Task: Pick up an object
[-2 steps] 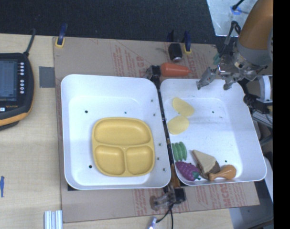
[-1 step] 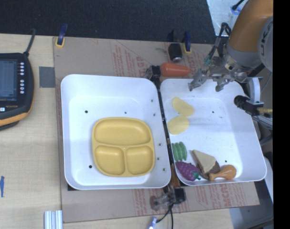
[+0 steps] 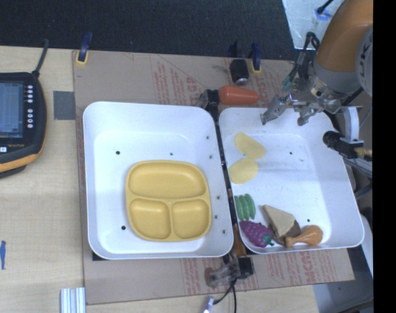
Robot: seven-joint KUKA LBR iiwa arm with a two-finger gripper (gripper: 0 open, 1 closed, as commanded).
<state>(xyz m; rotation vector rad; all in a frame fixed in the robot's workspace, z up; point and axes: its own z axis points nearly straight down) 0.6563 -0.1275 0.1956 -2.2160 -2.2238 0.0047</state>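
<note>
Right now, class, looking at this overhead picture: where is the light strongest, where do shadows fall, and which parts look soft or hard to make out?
In the camera view, the left bin is brightest along its left inner wall; the yellow tray casts a faint shadow beside it; the gripper looks slightly soft against the right bin; the floor beyond the bench is dark and featureless.

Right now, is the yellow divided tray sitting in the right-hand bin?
No, the yellow divided tray lies in the left bin; the right bin holds the small food items.
</note>
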